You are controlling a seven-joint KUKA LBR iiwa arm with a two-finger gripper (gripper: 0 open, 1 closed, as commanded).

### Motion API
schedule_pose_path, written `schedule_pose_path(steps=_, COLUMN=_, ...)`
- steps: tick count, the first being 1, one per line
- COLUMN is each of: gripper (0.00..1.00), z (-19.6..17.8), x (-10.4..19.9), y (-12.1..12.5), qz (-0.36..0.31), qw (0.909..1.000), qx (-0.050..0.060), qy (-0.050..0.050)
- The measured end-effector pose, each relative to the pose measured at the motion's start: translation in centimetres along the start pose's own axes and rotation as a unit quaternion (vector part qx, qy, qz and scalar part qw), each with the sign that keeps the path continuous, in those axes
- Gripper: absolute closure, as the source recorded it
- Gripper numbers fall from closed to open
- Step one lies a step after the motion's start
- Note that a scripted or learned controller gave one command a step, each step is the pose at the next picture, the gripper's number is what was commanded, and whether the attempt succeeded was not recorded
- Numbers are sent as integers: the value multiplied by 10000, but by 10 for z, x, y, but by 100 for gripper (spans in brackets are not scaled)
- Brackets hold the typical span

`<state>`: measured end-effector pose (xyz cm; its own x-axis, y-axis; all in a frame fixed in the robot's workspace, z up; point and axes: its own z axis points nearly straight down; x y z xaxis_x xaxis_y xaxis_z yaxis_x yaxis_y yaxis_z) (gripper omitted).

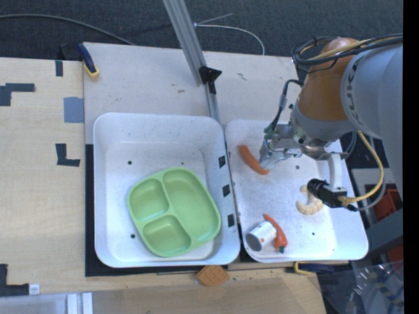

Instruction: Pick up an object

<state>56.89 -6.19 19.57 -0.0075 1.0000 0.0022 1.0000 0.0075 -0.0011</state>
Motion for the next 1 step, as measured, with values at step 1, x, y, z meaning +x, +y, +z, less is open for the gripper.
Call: schedule_pose_path(steps=1, gripper=100, z=2, x=52, y=15, qz=2, qw=10000, qx=3, qy=-1)
